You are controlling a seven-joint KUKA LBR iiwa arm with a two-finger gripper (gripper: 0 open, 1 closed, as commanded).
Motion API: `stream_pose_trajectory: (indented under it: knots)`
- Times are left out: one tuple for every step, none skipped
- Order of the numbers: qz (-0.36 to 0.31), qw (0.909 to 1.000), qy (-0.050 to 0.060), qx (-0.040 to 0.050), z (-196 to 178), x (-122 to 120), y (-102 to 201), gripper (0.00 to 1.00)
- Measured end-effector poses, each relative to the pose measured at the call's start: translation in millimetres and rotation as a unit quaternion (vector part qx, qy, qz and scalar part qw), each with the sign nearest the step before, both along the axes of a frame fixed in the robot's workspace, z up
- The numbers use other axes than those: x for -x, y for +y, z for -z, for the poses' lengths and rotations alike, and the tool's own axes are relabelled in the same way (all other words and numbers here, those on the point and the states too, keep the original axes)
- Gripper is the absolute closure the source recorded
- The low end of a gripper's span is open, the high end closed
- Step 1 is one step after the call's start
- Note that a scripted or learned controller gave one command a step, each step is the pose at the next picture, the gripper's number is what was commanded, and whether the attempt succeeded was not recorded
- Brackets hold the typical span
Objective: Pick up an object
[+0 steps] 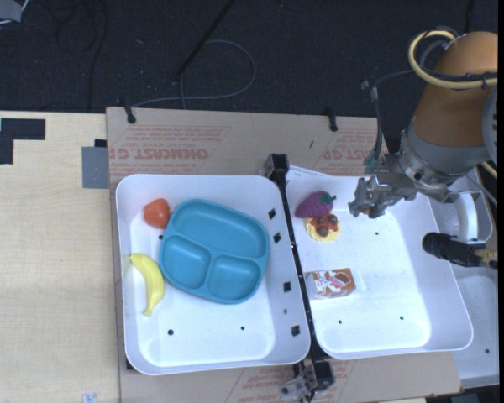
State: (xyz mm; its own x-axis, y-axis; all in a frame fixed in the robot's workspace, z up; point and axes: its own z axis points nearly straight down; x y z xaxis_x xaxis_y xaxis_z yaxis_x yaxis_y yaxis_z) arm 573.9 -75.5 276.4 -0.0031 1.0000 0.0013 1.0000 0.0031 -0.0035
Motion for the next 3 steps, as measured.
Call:
stream_pose_trajectory:
  knots:
    - [0.000,1.0000,0.002,-0.0005,19,18,57,1.00]
    - [0.000,1.0000,0.001,0.0001,34,26,110,1.00]
    - [-0.001,1.0000,0.001,0.0001,32,40,159,1.00]
